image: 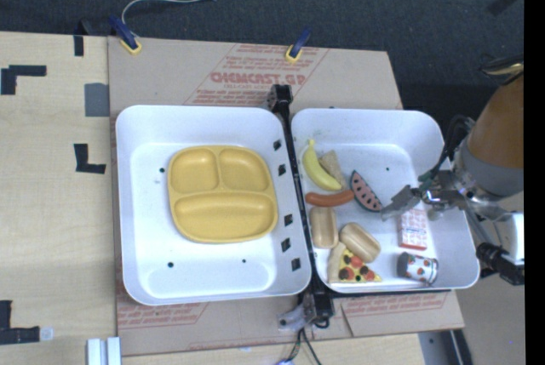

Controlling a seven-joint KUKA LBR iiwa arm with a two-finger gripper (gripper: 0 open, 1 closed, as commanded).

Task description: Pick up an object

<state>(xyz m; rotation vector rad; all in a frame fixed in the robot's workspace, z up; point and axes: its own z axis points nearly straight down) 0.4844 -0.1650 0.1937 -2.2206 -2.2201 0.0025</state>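
The right bin (375,127) holds several toy foods: a yellow banana (319,168), a red sausage (329,198), a watermelon slice (366,191), a tan bun (323,227), a hot dog (360,242) and a pizza slice (349,267). A red-and-white packet (414,229) and a small can (417,267) lie at the bin's right side. My gripper (407,198) reaches in low from the right, just above the packet and right of the watermelon slice. Nothing visibly sits in it.
The left bin (140,210) holds a yellow divided plate (223,191). A black divider with clips (289,185) runs between the bins. The arm's orange-banded wrist (498,142) hangs over the right bin's right rim. Cardboard lies under both bins.
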